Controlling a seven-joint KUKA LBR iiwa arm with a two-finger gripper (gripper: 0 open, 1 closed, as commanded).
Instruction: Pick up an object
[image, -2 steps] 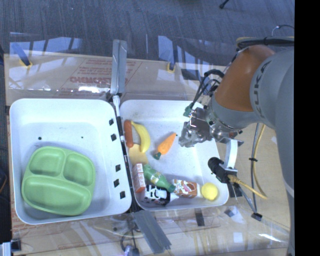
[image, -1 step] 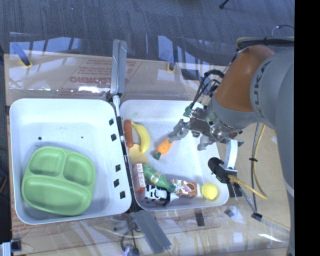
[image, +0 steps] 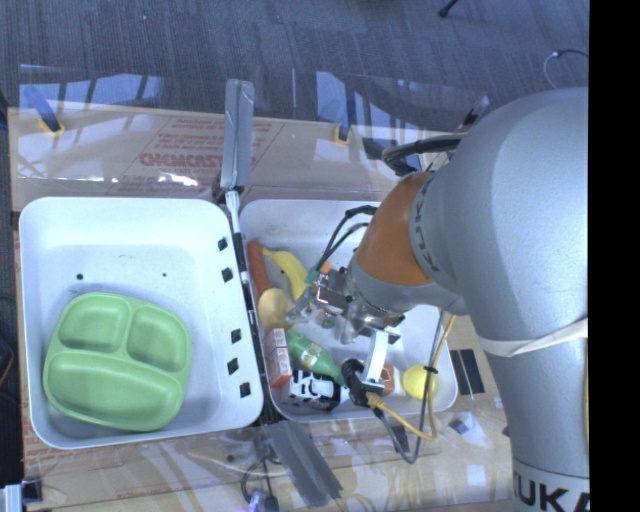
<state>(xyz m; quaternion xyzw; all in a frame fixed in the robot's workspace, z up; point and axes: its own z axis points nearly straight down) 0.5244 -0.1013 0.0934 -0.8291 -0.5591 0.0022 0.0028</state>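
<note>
— Where's the gripper?
— Low in the right bin, among the clutter beside the banana; its grip I cannot tell
— The left bin?
— Green tray

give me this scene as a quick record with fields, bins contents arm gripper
left bin: green divided plate
right bin: banana, yellow ball, green bottle, other small items in a heap
arm: reaches in from the right, orange band over the right bin
gripper: low over the heap, finger state unclear
held object: none seen
</note>
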